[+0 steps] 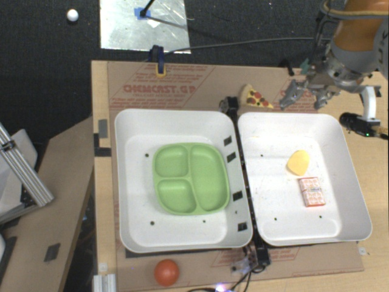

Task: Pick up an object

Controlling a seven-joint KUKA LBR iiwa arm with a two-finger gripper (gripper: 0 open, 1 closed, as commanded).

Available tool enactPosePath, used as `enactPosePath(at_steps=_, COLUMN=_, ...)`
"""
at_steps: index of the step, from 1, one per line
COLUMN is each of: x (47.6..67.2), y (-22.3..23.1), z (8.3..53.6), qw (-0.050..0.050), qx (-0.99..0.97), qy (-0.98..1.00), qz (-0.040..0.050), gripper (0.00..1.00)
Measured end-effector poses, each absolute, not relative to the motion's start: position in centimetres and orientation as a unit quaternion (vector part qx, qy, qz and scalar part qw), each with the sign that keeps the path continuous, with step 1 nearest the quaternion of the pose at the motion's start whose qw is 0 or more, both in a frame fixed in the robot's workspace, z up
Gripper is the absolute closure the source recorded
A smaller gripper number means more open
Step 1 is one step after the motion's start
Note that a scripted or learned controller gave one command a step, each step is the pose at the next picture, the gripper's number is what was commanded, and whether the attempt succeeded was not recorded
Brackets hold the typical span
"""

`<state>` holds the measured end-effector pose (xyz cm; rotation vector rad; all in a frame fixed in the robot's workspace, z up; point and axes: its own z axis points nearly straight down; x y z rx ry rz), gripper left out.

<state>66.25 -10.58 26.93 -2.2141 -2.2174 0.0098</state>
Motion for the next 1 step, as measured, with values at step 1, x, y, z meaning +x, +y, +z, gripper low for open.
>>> enactPosePath(at_steps=1, x=66.42, y=-10.55, z=27.70, qw=-0.001, qx=-0.706, qy=-0.708, qz=-0.0005, gripper=0.00)
